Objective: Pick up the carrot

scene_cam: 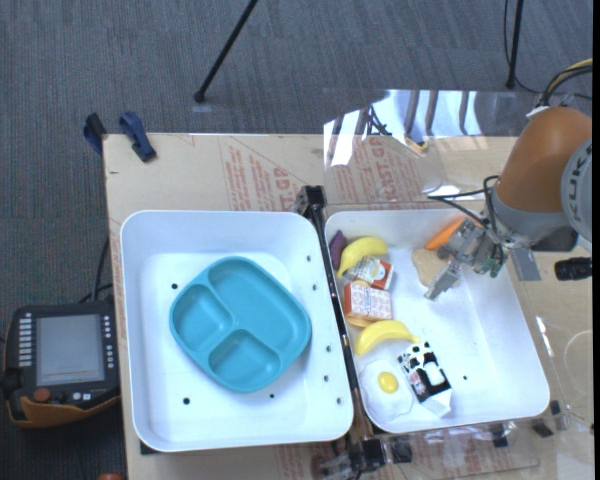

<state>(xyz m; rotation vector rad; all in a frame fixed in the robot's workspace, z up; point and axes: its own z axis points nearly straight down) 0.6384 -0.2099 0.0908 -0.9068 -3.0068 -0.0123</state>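
I see the surface (210, 163) carrying two white bins, the left bin (145, 268) holding a blue divided plate (240, 323). In the right bin (500, 368) my hand (448, 280) hangs low (fingers apparently slightly apart, gripping nothing), just beside the carrot (444, 233), which lies near the far wall, orange end partly hidden behind the wrist.

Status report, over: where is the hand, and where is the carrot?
Hand low in right bin, nothing seen held. Carrot at bin's far side, just beyond hand. Beige round item beside hand.
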